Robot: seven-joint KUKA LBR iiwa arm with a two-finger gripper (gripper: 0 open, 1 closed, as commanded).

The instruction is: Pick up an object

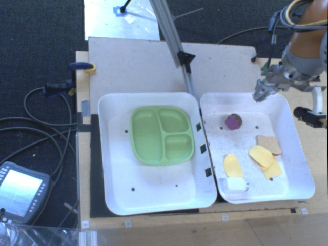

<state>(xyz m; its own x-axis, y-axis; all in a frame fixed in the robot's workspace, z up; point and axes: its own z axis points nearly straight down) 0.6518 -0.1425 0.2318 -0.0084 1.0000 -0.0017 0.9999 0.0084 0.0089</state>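
My jaws (262, 92) hang over the far rim of the right shallow white plastic bin (302, 152), above its back corner; whether they are spread or clenched I cannot tell from this slant, and nothing shows between them. I judge I am poised there to come down on something in this bin, since all the loose pieces lie in it. The small round purple object (233, 121) sits nearest me, alone on bare floor, so it looks the easiest pick. Toward the front lie a tan flat slice (270, 143), overlapping yellow flat pieces (264, 159), another yellow piece (231, 164) and a small white block (236, 183). The left white bin (113, 152) carries a green three-compartment plastic tray (162, 135), its compartments bare.
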